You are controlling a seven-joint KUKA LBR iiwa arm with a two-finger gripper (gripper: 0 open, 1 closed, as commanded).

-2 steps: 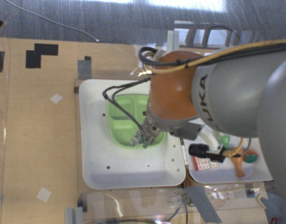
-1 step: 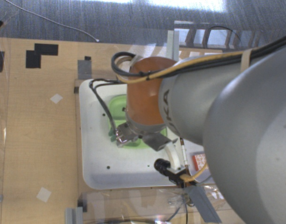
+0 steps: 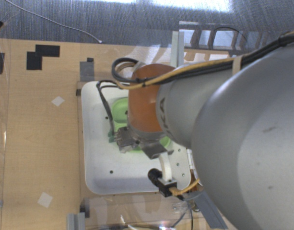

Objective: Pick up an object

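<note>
The arm (image 3: 223, 128) reaches down over the white bin (image 3: 96, 143), its wrist above a green object (image 3: 119, 110); gripper state cannot be determined.

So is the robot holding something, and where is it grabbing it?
It cannot be told. The arm covers its own tool, low over a green thing in the bin. No grip on anything shows.

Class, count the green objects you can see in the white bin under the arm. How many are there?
1: a light green object lies in the white bin, partly under the arm's orange band. More may be hidden beneath the arm.
</note>
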